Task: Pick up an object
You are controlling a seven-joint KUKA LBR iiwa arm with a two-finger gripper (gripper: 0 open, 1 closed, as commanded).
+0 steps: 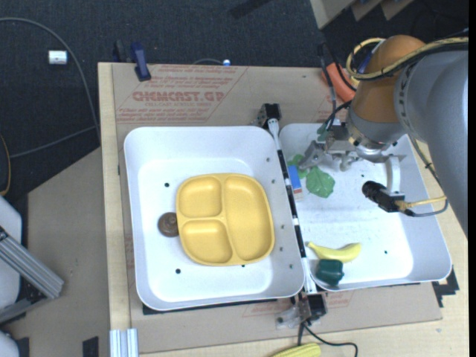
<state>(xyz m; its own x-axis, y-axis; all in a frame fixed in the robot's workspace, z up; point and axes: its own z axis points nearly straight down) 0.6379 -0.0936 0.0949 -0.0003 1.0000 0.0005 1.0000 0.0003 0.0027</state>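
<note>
My claw (pixel 321 153) hangs low over the far left part of the right bin (pixel 416 262), right at a green leafy piece (pixel 320 182) lying there; I cannot tell how my claw is set or whether it grips anything. A small blue block (pixel 294 178) sits by that bin's left wall. A yellow banana (pixel 335 251) and a dark green object (pixel 329 272) rest in its near left corner. In the left bin (pixel 149 222), a yellow divided plate (pixel 224 219) lies centred, with a brown disc (pixel 168 224) touching its left edge.
</note>
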